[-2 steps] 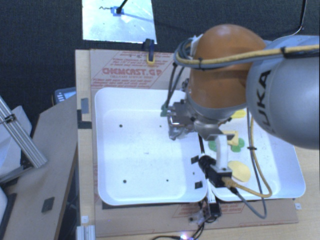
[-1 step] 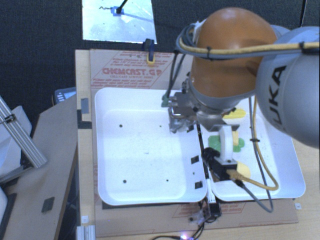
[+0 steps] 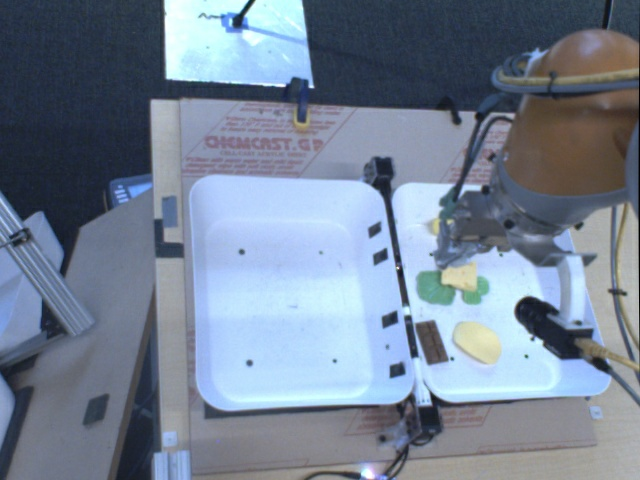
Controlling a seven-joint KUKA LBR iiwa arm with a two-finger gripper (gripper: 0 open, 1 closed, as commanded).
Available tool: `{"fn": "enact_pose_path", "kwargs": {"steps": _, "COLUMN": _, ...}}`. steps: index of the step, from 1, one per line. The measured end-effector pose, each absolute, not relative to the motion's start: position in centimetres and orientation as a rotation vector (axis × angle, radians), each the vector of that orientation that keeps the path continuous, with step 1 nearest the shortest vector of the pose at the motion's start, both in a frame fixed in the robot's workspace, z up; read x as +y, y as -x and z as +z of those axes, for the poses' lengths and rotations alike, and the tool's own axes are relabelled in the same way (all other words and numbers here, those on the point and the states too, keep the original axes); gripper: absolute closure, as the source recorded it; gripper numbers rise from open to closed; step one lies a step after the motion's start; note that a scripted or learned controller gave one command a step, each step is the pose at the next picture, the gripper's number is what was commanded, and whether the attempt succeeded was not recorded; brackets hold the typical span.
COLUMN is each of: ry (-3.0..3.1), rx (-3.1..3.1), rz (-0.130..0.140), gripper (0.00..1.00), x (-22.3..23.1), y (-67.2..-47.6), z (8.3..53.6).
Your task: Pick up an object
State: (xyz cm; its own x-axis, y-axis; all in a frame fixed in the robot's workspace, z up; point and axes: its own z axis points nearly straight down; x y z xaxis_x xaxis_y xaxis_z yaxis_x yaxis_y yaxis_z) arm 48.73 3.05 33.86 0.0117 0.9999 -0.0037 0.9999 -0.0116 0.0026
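Note:
My gripper (image 3: 455, 256) is low in the right bin (image 3: 560, 378), near its far left part. Directly beneath it lies a pale yellow wedge (image 3: 462, 279) resting on a flat green piece (image 3: 433, 287). The gripper's tip is at or just above the wedge's far edge, and I cannot tell if it touches. A yellow oval object (image 3: 478, 342) lies nearer the front of the same bin. A brown ridged bar (image 3: 432, 342) sits along that bin's left wall. A small yellow bit (image 3: 437, 226) peeks out behind the gripper.
The left bin (image 3: 215, 368) stands beside the right one, joined by a black clipped divider (image 3: 392, 268). The arm's grey and orange body (image 3: 570, 118) hangs over the right bin's far right corner. Cardboard lies under both bins.

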Motion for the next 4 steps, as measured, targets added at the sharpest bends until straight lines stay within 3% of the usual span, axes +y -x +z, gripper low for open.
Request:
{"fn": "enact_pose_path", "kwargs": {"steps": 1, "ry": -2.213, "rx": 2.234, "rz": -0.001, "gripper": 1.00, "x": 10.7, "y": -52.0, "z": 28.7}}
{"fn": "enact_pose_path", "kwargs": {"steps": 2, "ry": -2.207, "rx": 2.224, "rz": 0.031, "gripper": 1.00, "x": 12.9, "y": -48.6, "z": 47.8}}
{"fn": "enact_pose_path", "kwargs": {"steps": 3, "ry": -2.220, "rx": 2.216, "rz": 0.005, "gripper": 1.00, "x": 11.0, "y": -56.0, "z": 47.1}}
{"fn": "enact_pose_path", "kwargs": {"steps": 4, "ry": -2.214, "rx": 2.241, "rz": -0.014, "gripper": 1.00, "x": 19.4, "y": -52.0, "z": 35.2}}
